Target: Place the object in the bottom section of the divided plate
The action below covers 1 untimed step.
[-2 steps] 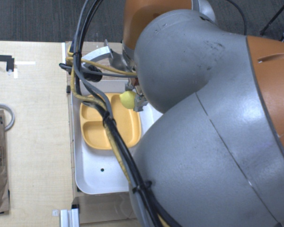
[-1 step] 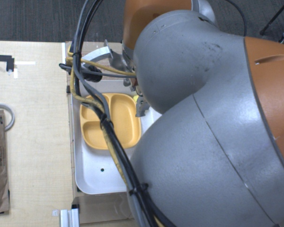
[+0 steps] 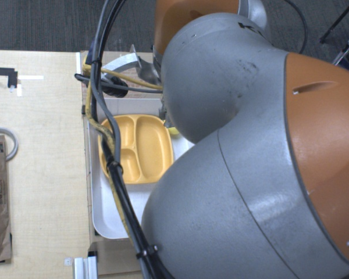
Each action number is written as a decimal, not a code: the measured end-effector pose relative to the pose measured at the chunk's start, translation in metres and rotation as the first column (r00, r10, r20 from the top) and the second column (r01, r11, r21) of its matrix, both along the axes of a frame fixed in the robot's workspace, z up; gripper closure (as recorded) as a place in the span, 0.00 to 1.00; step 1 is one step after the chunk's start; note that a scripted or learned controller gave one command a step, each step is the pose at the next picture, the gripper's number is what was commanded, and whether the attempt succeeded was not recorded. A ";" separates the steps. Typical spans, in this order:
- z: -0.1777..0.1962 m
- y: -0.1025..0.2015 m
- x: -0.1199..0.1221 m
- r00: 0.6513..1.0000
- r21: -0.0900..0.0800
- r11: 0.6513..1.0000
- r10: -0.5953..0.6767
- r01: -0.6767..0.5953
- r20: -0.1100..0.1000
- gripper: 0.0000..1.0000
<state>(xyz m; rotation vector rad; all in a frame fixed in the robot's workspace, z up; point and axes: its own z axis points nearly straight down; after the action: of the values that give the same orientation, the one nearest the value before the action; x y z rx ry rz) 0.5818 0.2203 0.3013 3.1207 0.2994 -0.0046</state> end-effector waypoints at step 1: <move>-0.116 0.006 0.049 0.987 0.003 0.987 0.159 -0.159 -0.002 1.00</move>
<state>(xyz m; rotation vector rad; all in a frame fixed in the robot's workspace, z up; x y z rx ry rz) 0.6303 0.2264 0.1849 3.0899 0.5482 -0.0067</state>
